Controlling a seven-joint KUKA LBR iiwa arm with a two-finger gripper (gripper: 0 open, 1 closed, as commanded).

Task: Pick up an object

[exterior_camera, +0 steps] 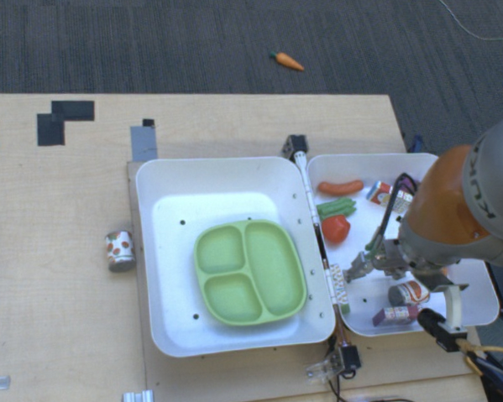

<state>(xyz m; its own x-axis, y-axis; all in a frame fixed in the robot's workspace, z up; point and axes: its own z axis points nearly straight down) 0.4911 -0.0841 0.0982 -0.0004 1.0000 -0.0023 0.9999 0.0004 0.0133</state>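
Two white bins sit side by side. Over the right bin [484, 306] the gripper [356, 272] hangs low; its opening cannot be made out. Nearby lie a tomato [335, 228], green pepper [336, 207] and sausage [341, 186]. The left bin [165, 242] holds a green divided plate [249, 272].

Bins [225, 176]: smooth glossy white plastic. Green tray [248, 272], frame centre: matt plastic. Bench [62, 273]: pale wood-look, matt. Floor [184, 31] up top: rough grey carpet. Arm band [449, 198]: glossy orange.
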